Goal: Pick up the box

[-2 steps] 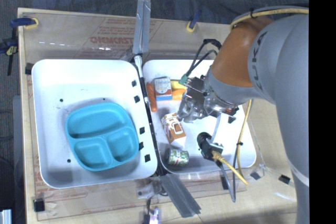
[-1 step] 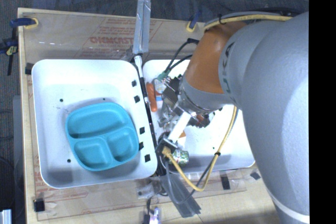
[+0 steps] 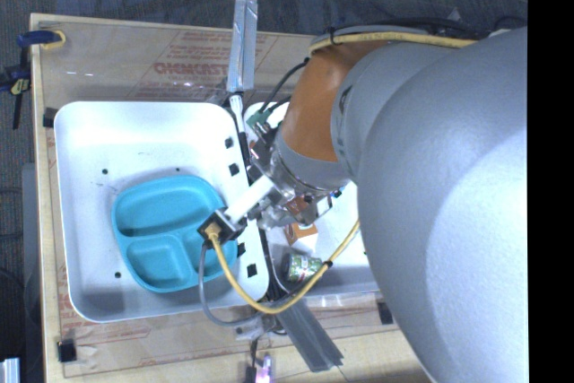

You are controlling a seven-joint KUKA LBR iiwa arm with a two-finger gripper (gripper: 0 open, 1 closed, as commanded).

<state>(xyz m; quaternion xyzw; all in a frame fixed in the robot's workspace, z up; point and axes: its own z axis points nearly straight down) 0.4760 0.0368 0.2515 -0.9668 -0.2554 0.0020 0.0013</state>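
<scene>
A: Camera view: your small orange box (image 3: 303, 231) is barely a sliver in the right white bin (image 3: 359, 274), tucked under the grey arm's wrist; the gripper (image 3: 289, 213) is buried there, so I cannot tell its state.

B: Risk?

A: You may close blind and miss; the yellow cable (image 3: 235, 282) could snag the blue divided plastic tray (image 3: 170, 230).
</scene>
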